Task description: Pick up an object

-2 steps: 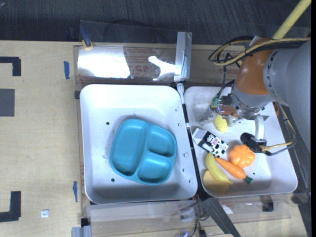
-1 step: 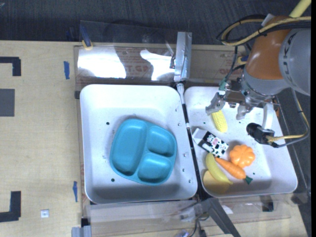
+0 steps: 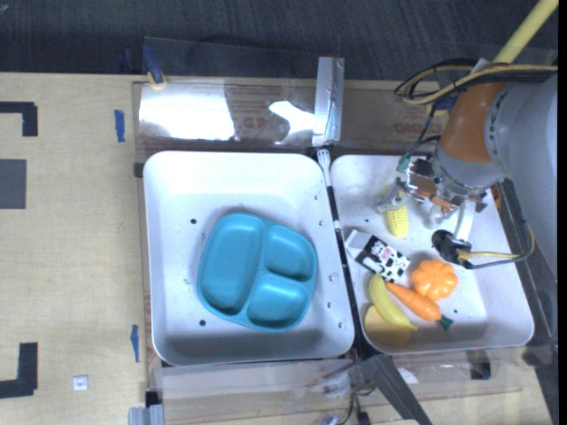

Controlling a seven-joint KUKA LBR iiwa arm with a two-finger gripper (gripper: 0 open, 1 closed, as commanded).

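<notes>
1. The worktop (image 3: 62,264) is pale wood grain and carries two shallow white bins side by side, both smooth plastic with rounded corners.
2. The left bin (image 3: 168,193) holds a blue divided tray (image 3: 257,271), glossy, rounded, with three compartments.
3. The right bin (image 3: 505,317) holds the small toys, in its near and middle part.
4. The grey arm (image 3: 523,140), with its orange band, reaches in from the right; its tool (image 3: 425,193) hangs over the far part of the right bin. Whether the tool is apart or together I cannot tell.
5. Near side: a yellow banana (image 3: 385,304), curved and smooth, touches an orange carrot (image 3: 415,301), tapered, and a lumpy orange pepper (image 3: 434,279).
6. A black-and-white block (image 3: 384,258) lies just left of the pepper.
7. A small corn cob (image 3: 398,220), yellow and bumpy, lies just beside the tool. It looks light, stiff, hollow plastic, probably best pinched across its middle; its rounded sides could slip.
</notes>
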